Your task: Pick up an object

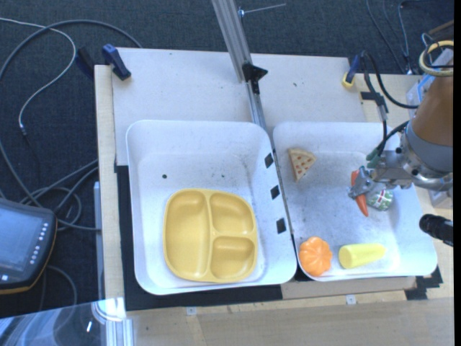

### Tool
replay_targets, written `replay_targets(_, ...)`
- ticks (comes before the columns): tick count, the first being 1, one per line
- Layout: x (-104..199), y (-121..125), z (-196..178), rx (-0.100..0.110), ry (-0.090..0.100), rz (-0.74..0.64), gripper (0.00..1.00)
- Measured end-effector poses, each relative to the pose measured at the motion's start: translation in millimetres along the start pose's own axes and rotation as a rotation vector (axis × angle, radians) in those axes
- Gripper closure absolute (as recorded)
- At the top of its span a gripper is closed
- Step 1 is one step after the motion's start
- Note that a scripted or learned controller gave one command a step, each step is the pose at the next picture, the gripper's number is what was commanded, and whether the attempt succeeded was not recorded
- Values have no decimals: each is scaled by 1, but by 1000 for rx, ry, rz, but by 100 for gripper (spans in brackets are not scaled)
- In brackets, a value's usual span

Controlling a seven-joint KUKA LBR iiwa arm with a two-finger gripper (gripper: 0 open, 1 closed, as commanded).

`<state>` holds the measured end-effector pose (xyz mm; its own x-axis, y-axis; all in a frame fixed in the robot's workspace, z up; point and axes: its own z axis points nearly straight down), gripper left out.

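Note:
In the right bin [328, 139], my gripper [369, 191] hangs low over the right side, reaching in from the right. A small orange-red carrot-like piece [361, 204] lies directly at its tip, partly hidden by the metal. A toy pizza slice [301, 163] rests at the bin's back left. An orange pumpkin-like toy [315, 256] and a yellow block [361, 254] sit side by side along the front wall.
The left bin [144, 150] holds a yellow divided plate [211, 233]. A slanted metal pole [230, 27] runs down to the gap between the bins. Cables trail at the back right, and a dark screen [21, 244] sits off the bench's left.

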<state>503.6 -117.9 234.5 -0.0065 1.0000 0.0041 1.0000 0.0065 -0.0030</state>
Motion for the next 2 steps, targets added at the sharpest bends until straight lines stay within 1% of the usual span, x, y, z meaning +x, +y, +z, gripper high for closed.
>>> replay_targets(1, 56, 1, -10, -4, -1, -1, 100)
replay_targets(2, 110, 1, 3, 1, 0, 0, 100)
